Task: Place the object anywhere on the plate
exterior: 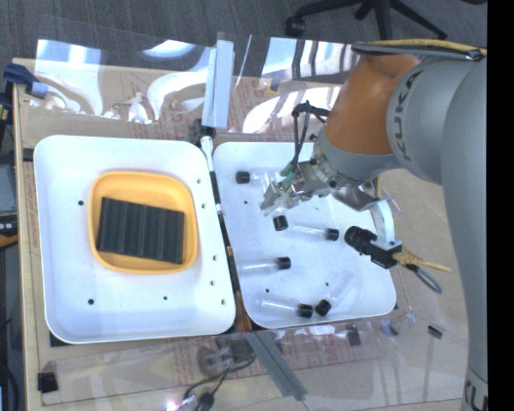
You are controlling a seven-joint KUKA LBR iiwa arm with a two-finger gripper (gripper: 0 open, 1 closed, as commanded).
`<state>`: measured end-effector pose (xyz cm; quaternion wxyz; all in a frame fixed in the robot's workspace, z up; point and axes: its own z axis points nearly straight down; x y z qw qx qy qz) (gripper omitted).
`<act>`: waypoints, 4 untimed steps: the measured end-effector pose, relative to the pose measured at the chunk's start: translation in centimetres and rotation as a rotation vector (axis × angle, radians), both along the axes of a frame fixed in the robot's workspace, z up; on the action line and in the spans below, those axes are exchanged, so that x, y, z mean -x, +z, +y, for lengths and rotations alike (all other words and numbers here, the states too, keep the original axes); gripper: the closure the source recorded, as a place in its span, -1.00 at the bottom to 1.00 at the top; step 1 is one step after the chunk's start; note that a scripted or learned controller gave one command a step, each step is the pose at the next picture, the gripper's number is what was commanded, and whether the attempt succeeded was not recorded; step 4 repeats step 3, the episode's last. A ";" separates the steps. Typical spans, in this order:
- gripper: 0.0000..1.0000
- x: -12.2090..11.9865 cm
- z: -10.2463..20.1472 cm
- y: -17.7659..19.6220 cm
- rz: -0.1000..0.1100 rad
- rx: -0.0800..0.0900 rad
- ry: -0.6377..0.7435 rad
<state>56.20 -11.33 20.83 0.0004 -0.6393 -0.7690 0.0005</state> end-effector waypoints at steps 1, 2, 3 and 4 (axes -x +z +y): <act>1.00 -4.1 8.8 -1.8 0.002 0.000 0.132; 1.00 -2.7 14.3 -1.8 0.005 -0.001 0.253; -1.00 -2.7 14.3 -1.8 0.005 -0.001 0.252; -1.00 -2.7 14.3 -1.8 0.005 -0.001 0.252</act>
